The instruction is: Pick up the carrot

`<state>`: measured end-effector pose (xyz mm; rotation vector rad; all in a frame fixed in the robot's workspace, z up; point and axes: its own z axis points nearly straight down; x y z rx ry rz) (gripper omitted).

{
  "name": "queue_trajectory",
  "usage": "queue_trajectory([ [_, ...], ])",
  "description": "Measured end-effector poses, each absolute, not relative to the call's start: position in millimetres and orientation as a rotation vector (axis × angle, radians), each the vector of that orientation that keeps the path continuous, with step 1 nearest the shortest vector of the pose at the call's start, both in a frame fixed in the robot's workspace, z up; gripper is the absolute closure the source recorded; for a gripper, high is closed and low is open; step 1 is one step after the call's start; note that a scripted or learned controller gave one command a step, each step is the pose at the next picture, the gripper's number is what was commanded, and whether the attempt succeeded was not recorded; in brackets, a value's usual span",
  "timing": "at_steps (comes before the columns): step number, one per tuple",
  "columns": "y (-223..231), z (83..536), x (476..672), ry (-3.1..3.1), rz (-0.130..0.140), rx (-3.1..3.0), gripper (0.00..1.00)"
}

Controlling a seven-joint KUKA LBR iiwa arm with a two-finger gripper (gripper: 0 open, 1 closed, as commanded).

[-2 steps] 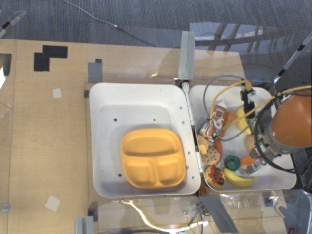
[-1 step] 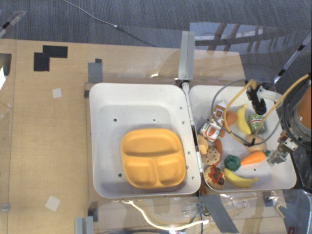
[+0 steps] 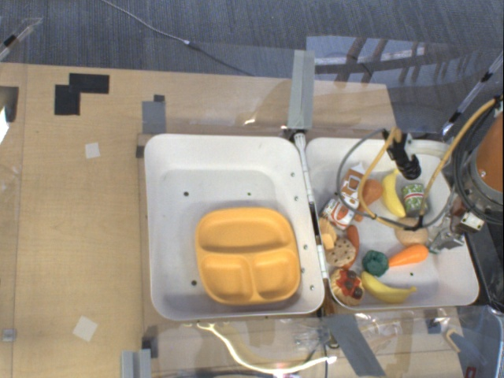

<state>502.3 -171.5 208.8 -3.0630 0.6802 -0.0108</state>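
The carrot, orange with a green tuft at its left end, lies in the front part of the right bin, pointing right. The gripper reaches in from the right, just above and to the right of the carrot's tip. It is close to the tip, and I cannot see whether it touches. The grey arm with its orange band rises behind it at the right edge.
Crowding the right bin are two bananas, a green can, a cookie, small cartons and looping cables. The left bin holds a yellow divided tray.
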Motion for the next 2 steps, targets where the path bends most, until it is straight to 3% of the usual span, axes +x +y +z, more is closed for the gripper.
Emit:
queue_trajectory([
  [1,-206.4,253.4,511.6,0.315,-0.014,-3.124,1.0],
  [2,-204.8,264.7,514.3,0.31,-0.028,-3.121,1.0],
])
